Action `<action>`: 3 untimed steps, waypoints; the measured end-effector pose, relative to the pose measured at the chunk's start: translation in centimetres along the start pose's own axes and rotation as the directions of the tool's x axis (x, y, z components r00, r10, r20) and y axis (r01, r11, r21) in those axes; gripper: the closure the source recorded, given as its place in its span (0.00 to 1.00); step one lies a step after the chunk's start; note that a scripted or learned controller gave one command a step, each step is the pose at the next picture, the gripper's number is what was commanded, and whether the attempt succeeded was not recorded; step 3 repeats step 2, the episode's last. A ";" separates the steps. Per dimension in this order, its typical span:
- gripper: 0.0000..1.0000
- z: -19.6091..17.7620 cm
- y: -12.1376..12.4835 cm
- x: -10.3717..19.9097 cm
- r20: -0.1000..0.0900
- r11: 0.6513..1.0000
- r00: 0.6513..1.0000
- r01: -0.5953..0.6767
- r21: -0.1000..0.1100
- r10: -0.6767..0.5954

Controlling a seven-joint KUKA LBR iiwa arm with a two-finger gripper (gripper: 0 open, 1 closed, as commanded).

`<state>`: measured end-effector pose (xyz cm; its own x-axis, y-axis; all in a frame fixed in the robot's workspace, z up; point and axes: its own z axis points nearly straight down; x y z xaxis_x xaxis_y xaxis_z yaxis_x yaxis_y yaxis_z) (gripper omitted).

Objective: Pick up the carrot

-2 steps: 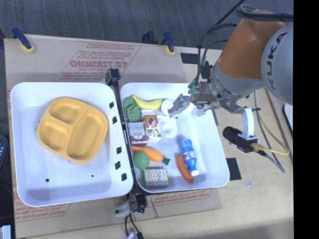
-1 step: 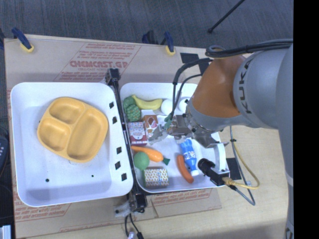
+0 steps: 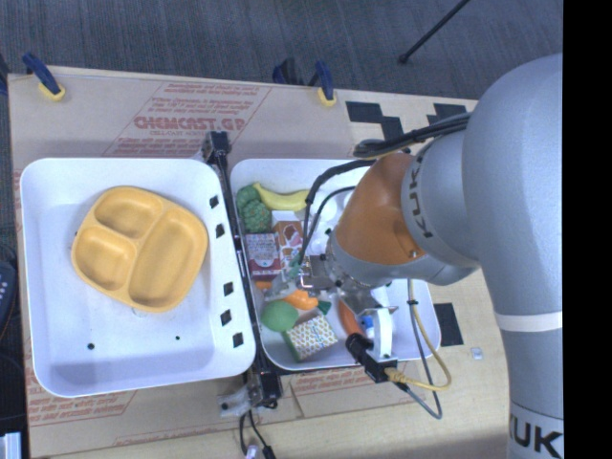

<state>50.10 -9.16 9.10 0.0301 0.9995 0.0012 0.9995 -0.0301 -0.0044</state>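
Note:
The carrot (image 3: pixel 301 300) shows as a small orange piece in the right bin (image 3: pixel 426 325), between a green round fruit and the arm's wrist. My gripper (image 3: pixel 316 281) is low over the bin, right above the carrot's upper right end. The grey and orange wrist covers most of the gripper and part of the carrot. I cannot see whether anything is held.
The right bin also holds a banana (image 3: pixel 280 197), broccoli (image 3: pixel 253 208), a red packet (image 3: pixel 263 252), a green fruit (image 3: pixel 279 316), a patterned box (image 3: pixel 313 335) and an orange-red piece (image 3: pixel 351 319). A yellow divided plate (image 3: pixel 141 247) lies in the left bin (image 3: pixel 48 285).

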 end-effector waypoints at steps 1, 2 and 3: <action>1.00 -1.0 0.0 0.0 0.000 1.000 1.000 0.005 0.002 -0.005; 1.00 -10.0 4.2 1.9 0.000 0.910 0.910 -0.415 0.000 0.415; 1.00 -10.0 4.2 1.9 0.000 0.910 0.910 -0.415 0.000 0.415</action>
